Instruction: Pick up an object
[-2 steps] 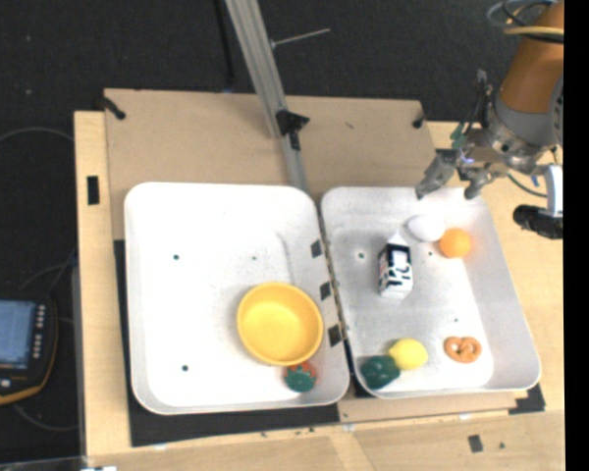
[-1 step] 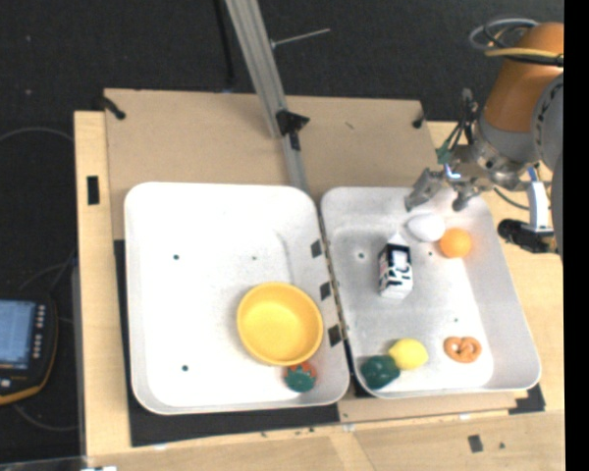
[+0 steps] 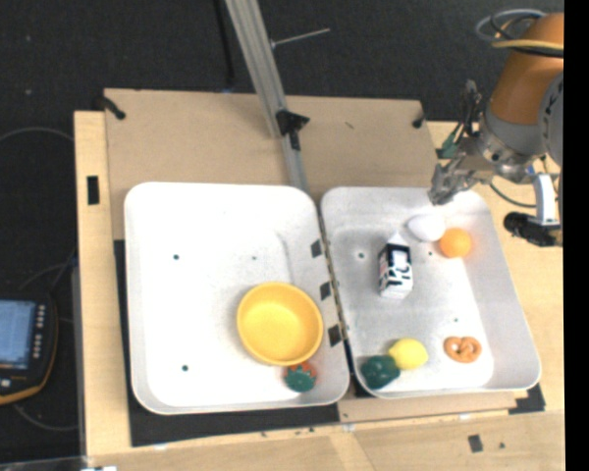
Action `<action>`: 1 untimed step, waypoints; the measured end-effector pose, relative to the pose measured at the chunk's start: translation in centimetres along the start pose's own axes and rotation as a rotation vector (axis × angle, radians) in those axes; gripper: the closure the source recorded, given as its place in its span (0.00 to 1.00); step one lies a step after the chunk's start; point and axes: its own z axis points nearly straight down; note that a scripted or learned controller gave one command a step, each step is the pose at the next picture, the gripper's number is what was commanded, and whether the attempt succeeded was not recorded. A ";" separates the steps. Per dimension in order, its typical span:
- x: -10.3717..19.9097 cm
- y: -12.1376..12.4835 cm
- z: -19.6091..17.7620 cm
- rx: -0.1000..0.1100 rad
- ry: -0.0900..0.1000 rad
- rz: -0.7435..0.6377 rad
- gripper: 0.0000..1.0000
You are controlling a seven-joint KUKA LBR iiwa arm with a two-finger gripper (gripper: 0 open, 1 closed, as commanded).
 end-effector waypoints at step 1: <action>-0.1 0.2 -5.5 -0.004 0.006 0.003 1.00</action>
